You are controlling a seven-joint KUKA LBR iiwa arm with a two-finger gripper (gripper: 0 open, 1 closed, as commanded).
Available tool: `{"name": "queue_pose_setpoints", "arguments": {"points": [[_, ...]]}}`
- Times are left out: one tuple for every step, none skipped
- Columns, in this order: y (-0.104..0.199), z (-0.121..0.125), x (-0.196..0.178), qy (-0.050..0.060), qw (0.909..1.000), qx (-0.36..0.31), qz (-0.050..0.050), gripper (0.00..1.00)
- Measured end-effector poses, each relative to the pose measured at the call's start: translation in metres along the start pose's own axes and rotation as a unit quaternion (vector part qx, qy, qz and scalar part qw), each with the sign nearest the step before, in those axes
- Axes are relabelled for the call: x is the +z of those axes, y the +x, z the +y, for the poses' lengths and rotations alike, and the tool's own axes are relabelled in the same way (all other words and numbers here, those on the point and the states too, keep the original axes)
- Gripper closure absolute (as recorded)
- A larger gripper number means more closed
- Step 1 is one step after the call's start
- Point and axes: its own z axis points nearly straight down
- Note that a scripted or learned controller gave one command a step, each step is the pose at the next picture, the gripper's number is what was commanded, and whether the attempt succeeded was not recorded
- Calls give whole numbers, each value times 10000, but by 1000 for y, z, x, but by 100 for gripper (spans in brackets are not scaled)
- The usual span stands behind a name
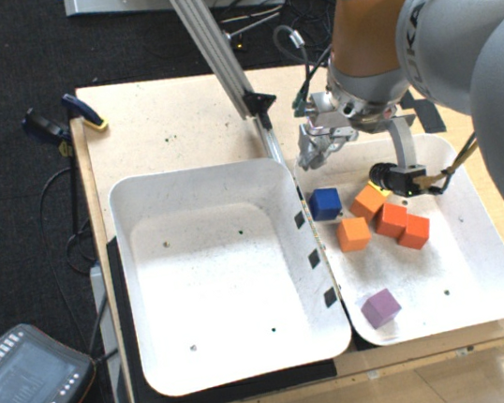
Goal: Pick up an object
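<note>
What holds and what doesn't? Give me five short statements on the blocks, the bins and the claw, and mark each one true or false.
1. The blue block lies in the right bin. True.
2. The purple block sits in the left bin. False: it lies in the right bin, near its front edge.
3. The claw hangs above the far end of the right bin, near the blue block. True.
4. The claw grips an orange block. False: the orange blocks lie on the bin floor, apart from it.
5. The purple block touches the orange blocks. False: it lies apart, nearer the camera.
</note>
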Motion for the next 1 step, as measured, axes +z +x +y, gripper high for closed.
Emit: {"name": "queue_pose_setpoints", "arguments": {"points": [[48,-14,10,12,10000,1,-1,100]]}}
